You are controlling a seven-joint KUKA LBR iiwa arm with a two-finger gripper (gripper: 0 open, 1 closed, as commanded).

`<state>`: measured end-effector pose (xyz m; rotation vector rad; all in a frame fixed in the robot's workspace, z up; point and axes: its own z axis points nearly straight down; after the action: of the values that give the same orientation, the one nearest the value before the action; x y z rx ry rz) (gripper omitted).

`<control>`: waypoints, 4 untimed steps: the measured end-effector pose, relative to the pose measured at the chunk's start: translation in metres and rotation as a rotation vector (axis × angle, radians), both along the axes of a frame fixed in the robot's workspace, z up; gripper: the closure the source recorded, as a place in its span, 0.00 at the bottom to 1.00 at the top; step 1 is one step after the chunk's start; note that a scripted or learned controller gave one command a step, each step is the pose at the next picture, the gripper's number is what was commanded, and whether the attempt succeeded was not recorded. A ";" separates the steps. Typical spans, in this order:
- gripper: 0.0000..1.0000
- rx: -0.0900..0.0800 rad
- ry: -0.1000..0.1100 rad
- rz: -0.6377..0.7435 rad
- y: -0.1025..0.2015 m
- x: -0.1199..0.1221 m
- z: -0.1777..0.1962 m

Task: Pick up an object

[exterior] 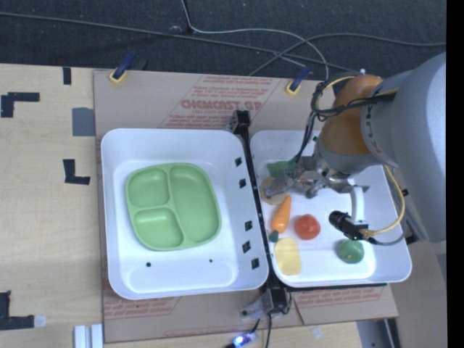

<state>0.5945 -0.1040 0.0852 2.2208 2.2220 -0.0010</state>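
So the arm is down in the right bin (388,270), with the end effector (308,183) low over the back-left part, right by a small green item (278,169) and something tan (273,188) beside the divider. Can't tell from this angle whether it's released or clenched on anything, the wrist hides that bit.

Candidates in that bin: a toy carrot (282,212) lying at a slant just in front of the end effector, a red tomato (308,227) next to it, a pale yellow piece (288,255) near the front wall, and a green round one (351,251) to the right. The left bin (116,147) just has a green divided plate (172,205).

My guess is these are all light, stiff plastic play food, so weight's no issue but they'll be slick. The round ones will probably squirt out; I'd go for the carrot, pinched across its narrow middle, square to its long axis.
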 end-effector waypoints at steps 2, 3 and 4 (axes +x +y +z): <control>1.00 0.000 -0.004 0.001 0.001 0.015 0.072; 1.00 -0.001 -0.005 0.001 -0.003 0.011 0.134; 1.00 0.000 -0.002 0.001 -0.002 0.012 0.156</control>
<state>0.6062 -0.1062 0.2415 2.2191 2.2221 0.0016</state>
